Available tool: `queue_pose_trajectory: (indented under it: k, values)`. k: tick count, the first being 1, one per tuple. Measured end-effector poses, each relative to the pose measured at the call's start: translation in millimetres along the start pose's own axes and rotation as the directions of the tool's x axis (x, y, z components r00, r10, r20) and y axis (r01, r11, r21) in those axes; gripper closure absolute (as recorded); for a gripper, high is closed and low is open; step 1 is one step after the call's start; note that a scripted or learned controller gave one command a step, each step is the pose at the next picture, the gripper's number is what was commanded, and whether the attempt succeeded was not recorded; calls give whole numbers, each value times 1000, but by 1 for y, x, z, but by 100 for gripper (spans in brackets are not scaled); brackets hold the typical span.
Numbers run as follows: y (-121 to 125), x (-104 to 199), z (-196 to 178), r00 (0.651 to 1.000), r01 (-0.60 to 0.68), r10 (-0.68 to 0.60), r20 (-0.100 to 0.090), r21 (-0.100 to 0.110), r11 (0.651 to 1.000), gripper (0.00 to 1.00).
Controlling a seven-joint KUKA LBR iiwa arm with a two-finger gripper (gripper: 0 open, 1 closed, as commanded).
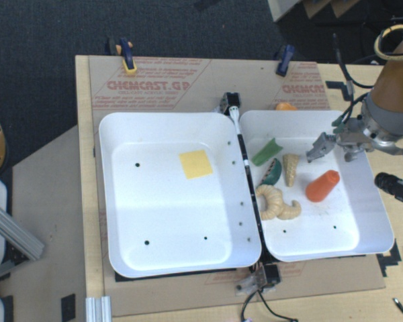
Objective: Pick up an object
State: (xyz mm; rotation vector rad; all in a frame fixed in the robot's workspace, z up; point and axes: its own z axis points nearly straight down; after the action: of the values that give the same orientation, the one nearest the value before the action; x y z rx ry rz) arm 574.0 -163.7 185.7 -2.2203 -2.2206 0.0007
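The right bin (pixel 363 237) holds several small objects. An orange-red cylinder (pixel 322 185) lies near its middle. To the left of it are a cream cone (pixel 291 169), a green piece (pixel 265 151), a teal piece (pixel 273 173) and a beige curled piece (pixel 277 203). In the left bin (pixel 121 200) lies a flat yellow square (pixel 195 164). My gripper (pixel 336 154) hangs over the back of the right bin, just above and behind the orange-red cylinder. It is open, its two grey fingers (pixel 318 150) spread apart with nothing between them.
A small orange thing (pixel 286 106) sits on the board just behind the right bin's back rim. Clamps (pixel 127 54) hold the board's back edge. A black divider (pixel 245 173) runs between the bins. A dark part (pixel 393 185) juts in at the right.
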Motion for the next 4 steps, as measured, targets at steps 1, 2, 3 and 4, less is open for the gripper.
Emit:
queue_pose_trajectory:
  k: [1, 2, 3, 4]
  values:
    - [-15, 77, 107, 1000, 5, -5, -4, 7, 1000, 0]
    - [19, 71, 101, 1000, 2, -2, 2, -5, 1000, 0]
    - [73, 61, 101, 1000, 3, -3, 2, 3, 1000, 0]
    - [84, 66, 104, 1000, -1, 1, 4, 24, 1000, 0]
